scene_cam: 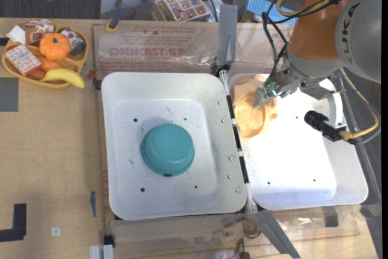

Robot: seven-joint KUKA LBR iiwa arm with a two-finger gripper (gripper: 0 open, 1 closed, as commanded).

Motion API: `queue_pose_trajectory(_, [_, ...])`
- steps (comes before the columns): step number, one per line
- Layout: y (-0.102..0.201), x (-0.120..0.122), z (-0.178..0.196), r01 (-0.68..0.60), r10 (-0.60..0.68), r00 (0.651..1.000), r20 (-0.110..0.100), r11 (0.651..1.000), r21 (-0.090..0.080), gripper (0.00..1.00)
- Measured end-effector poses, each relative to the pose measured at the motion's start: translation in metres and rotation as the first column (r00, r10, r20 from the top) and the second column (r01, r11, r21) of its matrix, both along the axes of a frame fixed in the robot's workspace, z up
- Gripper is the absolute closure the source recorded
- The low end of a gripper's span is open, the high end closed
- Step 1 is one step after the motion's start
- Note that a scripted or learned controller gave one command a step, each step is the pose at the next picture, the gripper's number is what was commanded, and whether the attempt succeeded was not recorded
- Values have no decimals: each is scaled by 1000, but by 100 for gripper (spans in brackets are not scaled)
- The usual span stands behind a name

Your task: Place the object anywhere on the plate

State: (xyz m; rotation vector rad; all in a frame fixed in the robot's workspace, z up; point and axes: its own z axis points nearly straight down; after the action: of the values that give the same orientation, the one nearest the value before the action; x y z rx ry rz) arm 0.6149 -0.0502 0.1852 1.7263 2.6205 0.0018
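Observation:
A round teal plate (168, 148) lies in the middle of the left white bin (121, 100). A pale orange, flattish object (248, 116) rests in the back left corner of the right bin (315, 185), close to the wall between the bins. My gripper (265, 96) is low over the back right edge of that orange object, at or just above it. The grey and orange arm (321, 21) comes in from the upper right and hides the bin's back edge.
A yellow dish of toy fruit (45, 57) sits on the bench at the far left. Cardboard (157, 51) lies behind the bins. The raised rims between the two bins (235, 130) run down the middle.

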Motion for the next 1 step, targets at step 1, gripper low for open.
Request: queue_pose_trajectory(1, [-1, 1, 40, 1, -1, 1000, 0, 1000, 0, 100])
